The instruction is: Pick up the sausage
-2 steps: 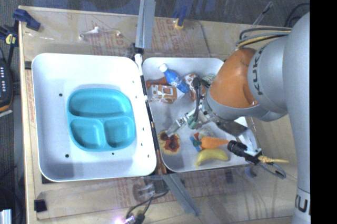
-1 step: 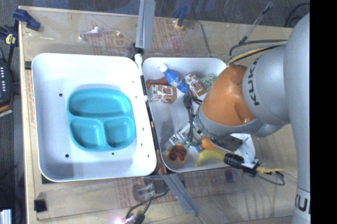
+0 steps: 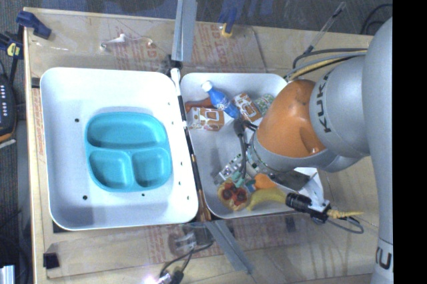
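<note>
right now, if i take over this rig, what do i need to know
The pincer sits low in the right bin, beside a banana and a reddish-brown item. I see nothing held.
I cannot pick out the sausage for certain; it may be that reddish-brown item.
The left bin holds a blue tray.
Done: nothing confirmed. Left: grasp and lift.

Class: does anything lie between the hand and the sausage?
I cannot tell which item is the sausage. The hand sits low in the right bin beside a banana, and the arm hides much of that bin.
</note>
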`<state>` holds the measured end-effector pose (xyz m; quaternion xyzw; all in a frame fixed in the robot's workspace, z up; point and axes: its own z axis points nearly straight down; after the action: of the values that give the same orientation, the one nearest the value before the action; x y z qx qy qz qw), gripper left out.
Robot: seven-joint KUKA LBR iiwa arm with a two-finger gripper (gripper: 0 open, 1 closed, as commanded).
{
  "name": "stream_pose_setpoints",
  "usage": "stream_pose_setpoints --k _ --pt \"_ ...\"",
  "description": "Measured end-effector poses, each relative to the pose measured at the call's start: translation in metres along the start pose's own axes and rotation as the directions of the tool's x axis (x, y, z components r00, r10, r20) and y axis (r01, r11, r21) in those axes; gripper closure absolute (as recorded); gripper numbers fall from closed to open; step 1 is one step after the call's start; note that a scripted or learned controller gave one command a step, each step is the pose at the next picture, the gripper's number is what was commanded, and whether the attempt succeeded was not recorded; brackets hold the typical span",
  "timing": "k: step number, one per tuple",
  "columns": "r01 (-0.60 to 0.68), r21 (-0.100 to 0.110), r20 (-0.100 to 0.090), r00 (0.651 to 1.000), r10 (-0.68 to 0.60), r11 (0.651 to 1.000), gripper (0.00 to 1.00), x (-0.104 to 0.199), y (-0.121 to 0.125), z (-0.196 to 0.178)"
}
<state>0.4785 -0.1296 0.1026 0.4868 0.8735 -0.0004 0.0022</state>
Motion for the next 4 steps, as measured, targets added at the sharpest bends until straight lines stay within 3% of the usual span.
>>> stream_pose_setpoints --k 1,2,3,4 --pt "-0.345 0.004 -0.004 0.939 0.345 0.939 1.00 0.009 0.039 -0.070" --pt "-0.134 0.002 -0.005 0.991 0.134 0.991 1.00 -0.029 -0.020 -0.001" --pt "-0.050 0.002 -0.005 0.999 0.050 0.999 1.00 0.009 0.005 -0.102" --pt "0.078 0.001 -0.003 0.997 -0.078 0.997 1.00 -0.079 0.005 -0.134"
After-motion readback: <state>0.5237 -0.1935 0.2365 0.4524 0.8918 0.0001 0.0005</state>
